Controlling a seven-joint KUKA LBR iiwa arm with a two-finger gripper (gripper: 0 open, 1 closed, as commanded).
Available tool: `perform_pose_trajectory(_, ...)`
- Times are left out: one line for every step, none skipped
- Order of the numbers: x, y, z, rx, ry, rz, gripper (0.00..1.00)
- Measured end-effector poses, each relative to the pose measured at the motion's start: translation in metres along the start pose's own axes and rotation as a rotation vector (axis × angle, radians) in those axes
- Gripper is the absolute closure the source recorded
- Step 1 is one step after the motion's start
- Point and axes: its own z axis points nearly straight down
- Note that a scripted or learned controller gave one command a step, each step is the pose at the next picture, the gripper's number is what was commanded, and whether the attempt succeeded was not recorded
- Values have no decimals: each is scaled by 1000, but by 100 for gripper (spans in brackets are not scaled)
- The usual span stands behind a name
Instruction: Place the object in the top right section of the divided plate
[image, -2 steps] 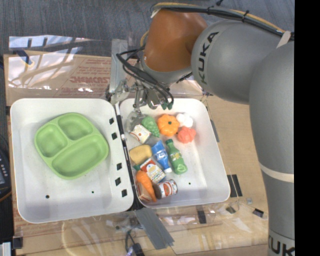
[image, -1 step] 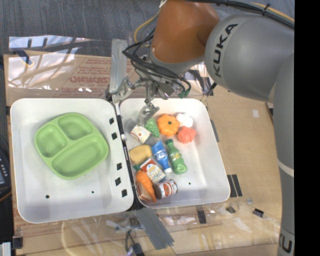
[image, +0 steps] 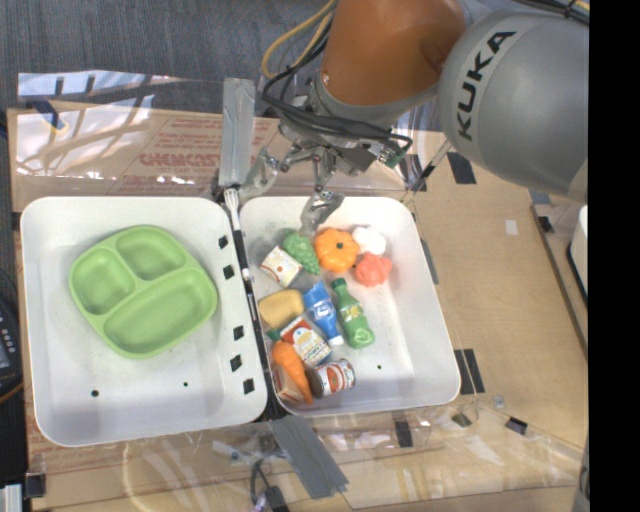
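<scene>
A green divided plate (image: 143, 288) lies in the left bin (image: 60, 400), with two small sections at the top and one large section below. My gripper (image: 320, 210) hangs over the back of the right bin (image: 420, 340), just above a green toy vegetable (image: 301, 250) and an orange toy pumpkin (image: 336, 250). Nothing shows between its fingers. Close by lie a white ball (image: 369, 240) and a salmon-coloured toy (image: 373, 268).
The right bin also holds a small carton (image: 281, 266), a potato-like piece (image: 281, 306), a blue bottle (image: 320, 310), a green bottle (image: 352, 314), a carrot (image: 291, 368) and a small can (image: 333, 378). A grey taped divider (image: 236, 140) runs between the bins.
</scene>
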Motion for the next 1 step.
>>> perform_pose_trajectory(29, -20, -15, -2, -1, -466, 0)
